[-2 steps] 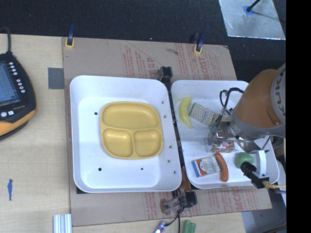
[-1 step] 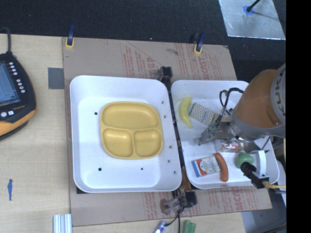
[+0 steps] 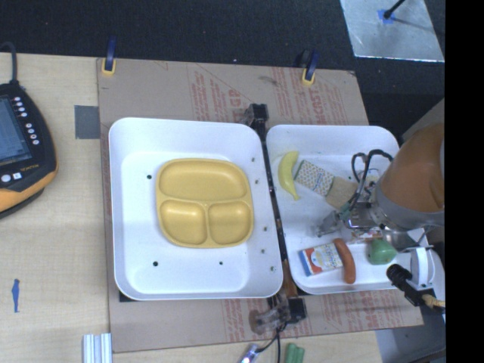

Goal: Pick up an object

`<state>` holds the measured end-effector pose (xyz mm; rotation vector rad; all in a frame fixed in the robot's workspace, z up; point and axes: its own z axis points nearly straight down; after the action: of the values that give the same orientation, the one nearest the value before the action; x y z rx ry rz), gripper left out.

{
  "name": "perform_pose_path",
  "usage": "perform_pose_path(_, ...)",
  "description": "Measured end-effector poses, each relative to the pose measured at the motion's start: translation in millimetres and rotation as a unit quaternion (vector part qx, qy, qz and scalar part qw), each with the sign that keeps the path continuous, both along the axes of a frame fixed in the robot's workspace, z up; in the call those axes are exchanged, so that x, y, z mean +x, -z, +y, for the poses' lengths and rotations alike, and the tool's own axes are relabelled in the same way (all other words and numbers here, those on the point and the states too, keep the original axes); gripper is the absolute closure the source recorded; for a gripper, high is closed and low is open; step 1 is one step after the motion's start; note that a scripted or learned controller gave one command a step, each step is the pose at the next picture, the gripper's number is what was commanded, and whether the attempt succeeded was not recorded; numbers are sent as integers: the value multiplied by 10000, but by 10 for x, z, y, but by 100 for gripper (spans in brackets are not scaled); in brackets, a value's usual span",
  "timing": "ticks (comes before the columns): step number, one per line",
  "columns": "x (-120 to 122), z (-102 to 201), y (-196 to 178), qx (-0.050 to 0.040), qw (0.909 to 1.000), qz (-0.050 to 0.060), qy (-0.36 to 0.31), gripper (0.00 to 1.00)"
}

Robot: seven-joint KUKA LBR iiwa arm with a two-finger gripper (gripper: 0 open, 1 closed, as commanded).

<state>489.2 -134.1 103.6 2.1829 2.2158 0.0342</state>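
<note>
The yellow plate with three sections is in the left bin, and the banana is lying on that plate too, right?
Not quite. The yellow plate is in the left bin, but the banana isn't on it. The camera view shows the banana lying in the right bin, near its left wall, beside a patterned packet.

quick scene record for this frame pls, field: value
left bin: holds a yellow divided plate, three compartments
right bin: banana, patterned sponge-like block, small printed carton, sausage, green object
arm: over the right bin's right side
gripper: low in the right bin, finger state unclear
bench, far left: teach pendant
</note>
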Motion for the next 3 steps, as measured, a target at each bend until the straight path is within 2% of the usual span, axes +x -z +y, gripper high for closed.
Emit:
perform_pose_path(1, 735, 141, 4, -25, 9999, 80, 68, 0)
perform_pose_path(2, 1196, 466, -1012, 32, 9998, 189, 55, 0)
perform_pose_path(3, 1563, 670, -882, 33, 9998, 199, 60, 0)
